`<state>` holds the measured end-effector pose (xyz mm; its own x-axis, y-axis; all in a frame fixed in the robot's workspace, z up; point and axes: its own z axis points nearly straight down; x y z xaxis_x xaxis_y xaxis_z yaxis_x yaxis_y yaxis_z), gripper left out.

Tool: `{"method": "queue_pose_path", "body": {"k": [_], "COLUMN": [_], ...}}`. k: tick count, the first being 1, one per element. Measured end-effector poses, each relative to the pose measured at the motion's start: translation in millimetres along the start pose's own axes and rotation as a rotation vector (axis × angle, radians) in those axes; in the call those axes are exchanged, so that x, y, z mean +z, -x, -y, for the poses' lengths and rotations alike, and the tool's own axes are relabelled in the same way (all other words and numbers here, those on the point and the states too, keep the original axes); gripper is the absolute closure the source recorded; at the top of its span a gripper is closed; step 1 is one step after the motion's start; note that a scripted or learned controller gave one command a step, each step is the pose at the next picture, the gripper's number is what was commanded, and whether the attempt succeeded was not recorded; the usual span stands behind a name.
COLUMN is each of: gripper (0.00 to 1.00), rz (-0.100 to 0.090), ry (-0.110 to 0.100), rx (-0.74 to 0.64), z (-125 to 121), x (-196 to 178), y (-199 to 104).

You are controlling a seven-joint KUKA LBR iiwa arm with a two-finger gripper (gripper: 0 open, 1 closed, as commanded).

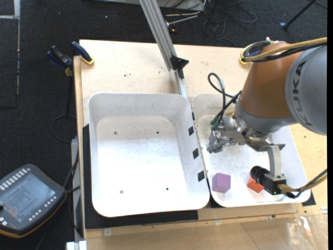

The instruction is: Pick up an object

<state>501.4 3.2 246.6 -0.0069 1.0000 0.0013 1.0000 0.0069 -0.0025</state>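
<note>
The arm (pixel 291 87) reaches in from the right, its grey body and broad orange band (pixel 270 82) hanging over the back half of the right bin (pixel 237 163). The wrist is bent downward and toward the left, so that the gripper (pixel 215 144) points at the bin floor close to the wall the two bins share. Nothing can be seen in its grasp, and whether it is released or clenched cannot be told from this angle, because the metal body hides the tips. The purple cube (pixel 221 182) lies on the floor of the same bin, near the front rim and near the shared wall. It is toward the camera from the gripper and apart from it, not touching. It is a small, plain block of matt lilac, its top face paler than the side that shows, resting flat. To its right, also near the front rim, lies an orange block (pixel 253 185) — smaller in view, with only part of it showing, and apart from the cube. The left bin (pixel 93 108) sits just beside, white and speckled with fine dark flecks. Both bins rest on the pale wooden bench (pixel 130 61).
</note>
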Motion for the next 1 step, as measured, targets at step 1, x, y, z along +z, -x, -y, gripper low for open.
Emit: {"method": "queue_pose_path", "body": {"k": [1], "gripper": [1.0], "rz": [-0.001], "ry": [0.002], "rx": [-0.003], "z": [-6.4], "x": [-0.7], "y": [-61.4]}}
